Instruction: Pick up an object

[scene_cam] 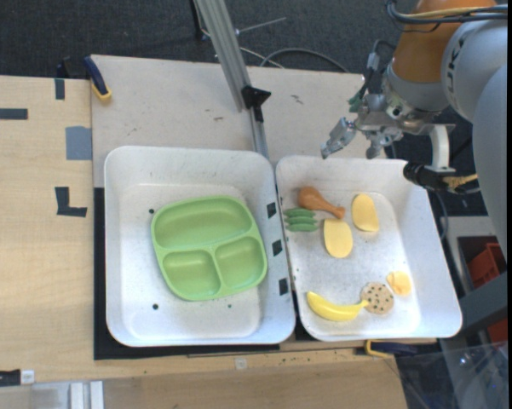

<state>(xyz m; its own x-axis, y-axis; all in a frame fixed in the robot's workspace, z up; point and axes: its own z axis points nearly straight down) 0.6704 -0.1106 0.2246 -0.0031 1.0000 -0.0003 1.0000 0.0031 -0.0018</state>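
Note:
My gripper hangs above the far edge of the right bin, open, with nothing between its fingers. In that bin lie a brown chicken drumstick, green pea pods, two yellow oval pieces, a banana, a cookie and a small orange piece. The drumstick is the nearest item, just below and left of the gripper.
The left bin holds a green divided plate. A slanted metal post with a black clamp stands behind the bins' shared edge. A yellow-and-blue clamp sits at the bench's far left corner.

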